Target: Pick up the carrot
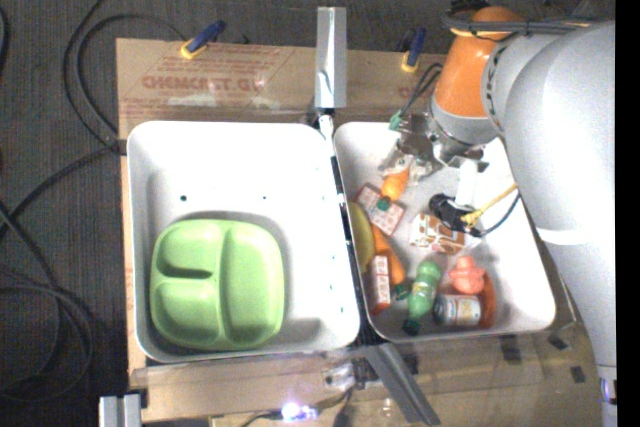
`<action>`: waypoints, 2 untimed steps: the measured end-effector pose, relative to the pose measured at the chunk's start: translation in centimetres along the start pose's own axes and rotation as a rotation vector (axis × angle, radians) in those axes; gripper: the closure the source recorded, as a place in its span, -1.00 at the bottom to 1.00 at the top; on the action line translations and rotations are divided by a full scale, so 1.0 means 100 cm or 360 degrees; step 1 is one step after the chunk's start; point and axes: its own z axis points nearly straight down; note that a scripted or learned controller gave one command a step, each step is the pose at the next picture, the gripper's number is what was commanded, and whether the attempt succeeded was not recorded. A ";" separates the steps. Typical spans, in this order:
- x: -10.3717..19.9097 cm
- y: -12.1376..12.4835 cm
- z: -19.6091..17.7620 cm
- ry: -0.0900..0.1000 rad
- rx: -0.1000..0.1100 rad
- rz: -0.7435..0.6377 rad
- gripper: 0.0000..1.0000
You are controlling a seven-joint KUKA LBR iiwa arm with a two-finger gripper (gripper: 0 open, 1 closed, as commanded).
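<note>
The carrot [396, 185] is a small orange piece in the upper left part of the right bin [530, 310]. My gripper [408, 159] hangs right over its upper end, below the orange wrist band, and partly covers it. I cannot make out whether the carrot is gripped. A second orange piece [393, 265] lies lower in the same bin, beside a yellow banana [360, 230].
The right bin also holds small printed boxes [381, 207], a red box [381, 283], a green bottle [422, 287], a can [458, 310] and a pink toy [465, 270]. A green divided plate [218, 283] lies in the left bin [240, 155]. The grey arm covers the right side.
</note>
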 end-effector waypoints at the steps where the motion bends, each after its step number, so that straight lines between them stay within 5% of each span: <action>1: 0.001 0.000 0.000 0.0000 -0.0003 -0.0002 -1.00; 2: 0.000 0.000 -0.008 0.0000 0.0003 -0.0002 1.00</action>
